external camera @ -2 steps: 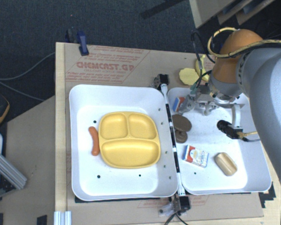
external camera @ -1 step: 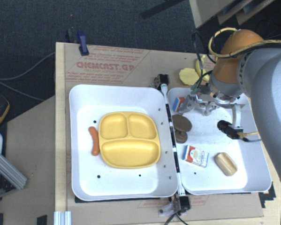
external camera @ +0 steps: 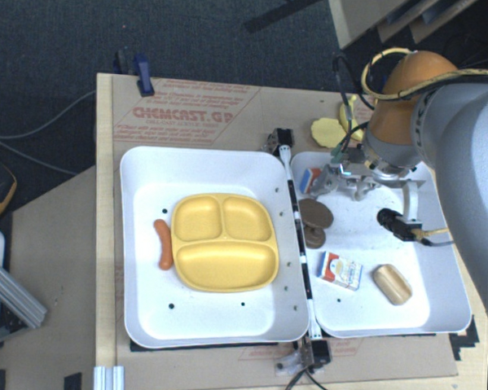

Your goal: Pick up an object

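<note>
Grey arm: smooth, broad, rounded casing. Glossy orange band sits above the wrist. A yellow cable loops beside it. The pincer is silvery metal.

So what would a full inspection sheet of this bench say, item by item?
Surface: brown board bench bearing a left bin and a right bin, both white.
Job's things: in the left bin, a yellow tray with a sausage beside it. In the right bin, brown discs, a carton, a roll and a red-and-blue packet.
Clutter: yellow lump on the bench beyond the right bin; blue clamp at the far edge.
Grippers: pincer over the right bin's far end, next to the packet.
Cables: grey cable on the floor; black cable at the near edge.
Surroundings: dark carpet; metal rail.
</note>
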Available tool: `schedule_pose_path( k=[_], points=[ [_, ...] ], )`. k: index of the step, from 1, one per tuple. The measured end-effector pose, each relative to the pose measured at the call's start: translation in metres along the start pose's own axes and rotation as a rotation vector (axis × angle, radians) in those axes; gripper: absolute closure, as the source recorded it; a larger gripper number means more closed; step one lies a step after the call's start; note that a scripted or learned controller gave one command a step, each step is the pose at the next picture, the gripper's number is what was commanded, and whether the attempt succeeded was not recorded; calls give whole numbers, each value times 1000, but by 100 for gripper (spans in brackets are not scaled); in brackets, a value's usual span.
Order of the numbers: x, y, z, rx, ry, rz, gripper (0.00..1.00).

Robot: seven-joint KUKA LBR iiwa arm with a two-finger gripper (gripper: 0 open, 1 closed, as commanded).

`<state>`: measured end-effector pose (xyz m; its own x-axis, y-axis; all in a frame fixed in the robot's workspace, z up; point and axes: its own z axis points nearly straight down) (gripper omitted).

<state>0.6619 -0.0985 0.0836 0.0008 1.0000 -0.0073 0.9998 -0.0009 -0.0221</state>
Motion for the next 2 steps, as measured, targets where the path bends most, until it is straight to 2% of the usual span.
schedule_pose_path(
  k=[2],
  points=[
    [-1,0,0,0,2,-1,0]
  ],
)
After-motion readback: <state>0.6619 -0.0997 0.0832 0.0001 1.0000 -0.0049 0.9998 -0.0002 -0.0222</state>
